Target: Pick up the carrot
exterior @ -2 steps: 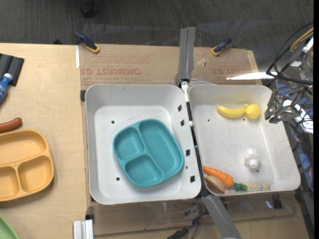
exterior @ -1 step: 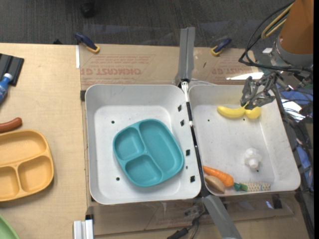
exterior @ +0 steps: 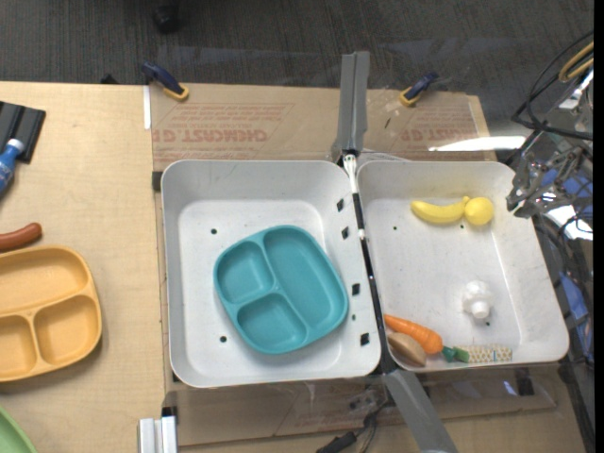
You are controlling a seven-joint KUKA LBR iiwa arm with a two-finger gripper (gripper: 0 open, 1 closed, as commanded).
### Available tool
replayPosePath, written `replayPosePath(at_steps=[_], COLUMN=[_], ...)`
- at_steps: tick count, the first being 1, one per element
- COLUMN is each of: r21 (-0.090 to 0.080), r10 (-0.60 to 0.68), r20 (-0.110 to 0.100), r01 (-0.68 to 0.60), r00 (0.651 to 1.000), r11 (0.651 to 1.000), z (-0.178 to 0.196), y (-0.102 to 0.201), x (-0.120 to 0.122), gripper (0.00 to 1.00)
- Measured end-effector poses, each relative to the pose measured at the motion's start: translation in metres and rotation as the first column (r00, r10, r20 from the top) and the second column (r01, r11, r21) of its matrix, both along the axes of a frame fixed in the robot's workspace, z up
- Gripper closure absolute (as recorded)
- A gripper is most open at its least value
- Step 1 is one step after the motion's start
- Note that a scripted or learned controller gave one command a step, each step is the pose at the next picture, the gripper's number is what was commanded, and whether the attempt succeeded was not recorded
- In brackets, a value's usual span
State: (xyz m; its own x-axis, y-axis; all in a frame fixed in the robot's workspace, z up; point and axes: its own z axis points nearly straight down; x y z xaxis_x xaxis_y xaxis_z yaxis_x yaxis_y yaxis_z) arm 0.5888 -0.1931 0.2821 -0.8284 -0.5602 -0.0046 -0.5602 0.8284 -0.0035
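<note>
Jaws by white bin (exterior: pixel 425 272), cardboard (exterior: pixel 245 125), grey carpet (exterior: pixel 283 17)

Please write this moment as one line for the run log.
carrot: front-left corner of right bin, untouched | banana: back of same bin | teal plate: left bin | step: pick not yet begun
</note>
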Motion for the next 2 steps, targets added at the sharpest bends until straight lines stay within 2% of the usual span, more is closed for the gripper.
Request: replayPosePath(at_steps=[1,2], r21=[0.001,0.001], r10=[-0.053,-0.090], r20=[0.001,0.001], r01=[0.053,0.090], r00=[0.999,0.996], r11=[0.999,0.996], z=[0.093,0.161], y=[-0.010,-0.029], x=[-0.039,-0.074], gripper=[1.00,1.00])
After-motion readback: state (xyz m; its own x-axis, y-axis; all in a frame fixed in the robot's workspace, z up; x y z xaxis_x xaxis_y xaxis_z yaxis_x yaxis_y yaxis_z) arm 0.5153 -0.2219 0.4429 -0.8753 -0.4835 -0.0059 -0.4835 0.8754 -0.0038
